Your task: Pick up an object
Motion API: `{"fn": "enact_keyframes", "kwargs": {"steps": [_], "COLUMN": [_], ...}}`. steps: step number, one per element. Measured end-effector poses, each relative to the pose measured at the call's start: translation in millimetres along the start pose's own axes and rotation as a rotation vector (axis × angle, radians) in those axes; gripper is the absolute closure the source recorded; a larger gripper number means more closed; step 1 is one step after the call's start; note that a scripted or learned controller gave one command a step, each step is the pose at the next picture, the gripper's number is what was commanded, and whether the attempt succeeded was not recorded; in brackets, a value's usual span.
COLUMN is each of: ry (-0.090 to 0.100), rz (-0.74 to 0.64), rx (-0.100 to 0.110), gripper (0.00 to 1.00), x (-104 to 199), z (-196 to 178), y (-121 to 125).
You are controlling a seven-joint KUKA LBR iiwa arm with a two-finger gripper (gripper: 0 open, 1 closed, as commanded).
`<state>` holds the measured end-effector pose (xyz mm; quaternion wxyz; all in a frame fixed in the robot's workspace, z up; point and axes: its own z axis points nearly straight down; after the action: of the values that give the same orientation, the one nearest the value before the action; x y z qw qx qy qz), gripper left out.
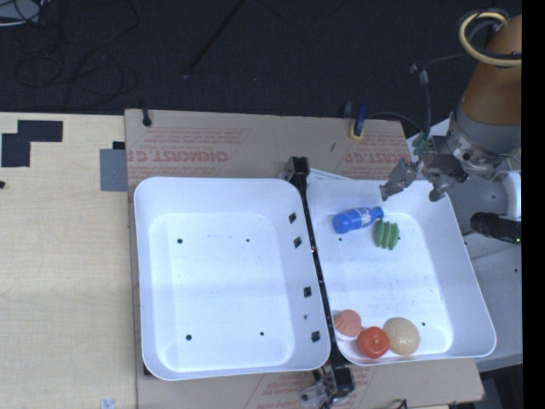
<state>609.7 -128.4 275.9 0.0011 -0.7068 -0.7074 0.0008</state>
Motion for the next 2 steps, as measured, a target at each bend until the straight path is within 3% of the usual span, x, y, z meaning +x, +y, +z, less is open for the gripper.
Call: {"fn": "enact_keyframes", "kwargs": {"steps": [1,2], "ry": [-0.006,-0.005], "rz": [0.006,0.004], "rx": [-0.011,-0.009], "gripper": [0.0,0.0], "x": [-61,-87], "z": [-108,-178], "y": [-41,-113]}}
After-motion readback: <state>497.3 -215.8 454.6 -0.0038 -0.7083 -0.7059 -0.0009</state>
